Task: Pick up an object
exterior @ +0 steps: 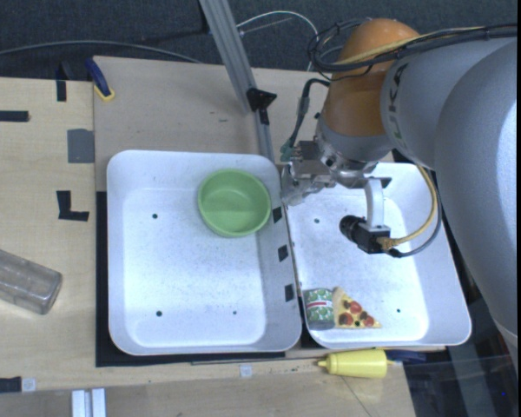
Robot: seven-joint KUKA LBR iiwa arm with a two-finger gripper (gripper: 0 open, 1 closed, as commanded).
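Note:
A green bowl sits upright in the left bin, near its far right corner. At the front left of the right bin lie a small green packet and a toy pizza slice, side by side. My gripper hangs low over the far left corner of the right bin, close to the wall between the bins and just right of the bowl. The wrist hides its tips.
A yellow bottle lies on the bench in front of the right bin. A clear plastic container rests on the bench at far left. A slanted metal pole rises behind the bins. The arm's bulk covers the right side.

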